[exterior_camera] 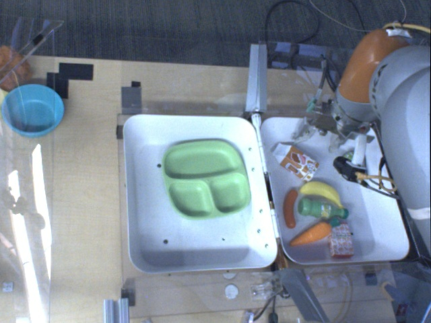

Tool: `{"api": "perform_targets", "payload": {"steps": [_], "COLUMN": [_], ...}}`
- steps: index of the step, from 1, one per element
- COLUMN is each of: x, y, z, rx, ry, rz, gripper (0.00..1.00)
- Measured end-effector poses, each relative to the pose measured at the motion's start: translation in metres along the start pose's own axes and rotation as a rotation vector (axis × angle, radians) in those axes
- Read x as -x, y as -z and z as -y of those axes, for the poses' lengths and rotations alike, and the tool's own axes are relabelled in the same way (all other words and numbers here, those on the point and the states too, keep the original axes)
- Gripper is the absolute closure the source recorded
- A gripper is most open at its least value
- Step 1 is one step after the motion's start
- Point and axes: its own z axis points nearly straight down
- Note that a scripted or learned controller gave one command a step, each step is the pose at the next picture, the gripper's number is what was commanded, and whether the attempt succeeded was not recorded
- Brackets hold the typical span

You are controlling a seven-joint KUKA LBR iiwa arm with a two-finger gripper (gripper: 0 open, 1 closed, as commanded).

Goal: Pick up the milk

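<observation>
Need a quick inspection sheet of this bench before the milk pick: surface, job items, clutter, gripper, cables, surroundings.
Surface: wooden bench bearing two white bins, left bin and right bin.
Job's things: milk carton lying in the right bin's upper left, apart from the other food.
Clutter: banana, green bottle, carrot, sausage and red packet bunched in the right bin; green divided tray in the left bin.
Grippers: gripper over the right bin's top edge, right of the milk carton; finger state unclear.
Cables: black cable looping behind the bins.
Surroundings: blue bowl at the bench's left; dark floor behind.
</observation>
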Motion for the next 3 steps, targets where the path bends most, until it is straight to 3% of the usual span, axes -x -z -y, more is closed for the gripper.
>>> {"api": "perform_targets", "payload": {"steps": [1,2,3], "x": [-0.034,-0.016,-0.018], "y": [-0.018,-0.018,-0.004], "z": [0.007,0.022,0.019], "rx": [0.001,0.001,0.010], "ry": [0.240,0.452,0.454], "rz": [-0.001,-0.001,-0.001], "gripper": [0.00,0.00,1.00]}}
